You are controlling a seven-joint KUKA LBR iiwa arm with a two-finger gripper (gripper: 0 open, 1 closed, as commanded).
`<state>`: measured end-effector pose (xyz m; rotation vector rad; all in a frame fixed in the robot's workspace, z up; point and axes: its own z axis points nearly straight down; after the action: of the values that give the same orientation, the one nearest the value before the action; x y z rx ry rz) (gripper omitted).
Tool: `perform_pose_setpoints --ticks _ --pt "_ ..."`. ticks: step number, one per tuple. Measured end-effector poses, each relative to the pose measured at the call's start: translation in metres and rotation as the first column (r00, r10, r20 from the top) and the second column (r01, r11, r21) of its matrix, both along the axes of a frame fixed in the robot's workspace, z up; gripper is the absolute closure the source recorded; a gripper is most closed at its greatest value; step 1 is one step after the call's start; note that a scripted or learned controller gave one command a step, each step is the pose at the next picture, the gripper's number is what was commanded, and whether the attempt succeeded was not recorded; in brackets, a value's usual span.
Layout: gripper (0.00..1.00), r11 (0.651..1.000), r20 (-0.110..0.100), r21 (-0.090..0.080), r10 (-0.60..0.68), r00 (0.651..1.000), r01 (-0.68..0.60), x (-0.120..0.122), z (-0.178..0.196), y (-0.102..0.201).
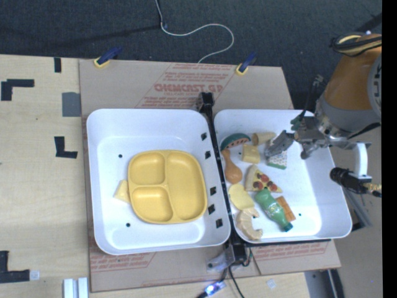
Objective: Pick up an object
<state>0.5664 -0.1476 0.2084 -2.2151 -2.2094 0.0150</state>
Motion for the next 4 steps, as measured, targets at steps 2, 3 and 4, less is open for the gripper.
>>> perform_pose_setpoints --ticks 2,3,4 --pt "0.00 1.000 0.012 -0.003 0.004 1.000 -0.004 0.007 -0.037 -0.003" --pt "0.00 1.000 0.012 -0.003 0.004 1.000 -0.004 0.012 -0.098 0.001" --pt "0.00 1.000 0.013 -0.003 0.005 1.000 -0.005 0.012 -0.125 0.002"
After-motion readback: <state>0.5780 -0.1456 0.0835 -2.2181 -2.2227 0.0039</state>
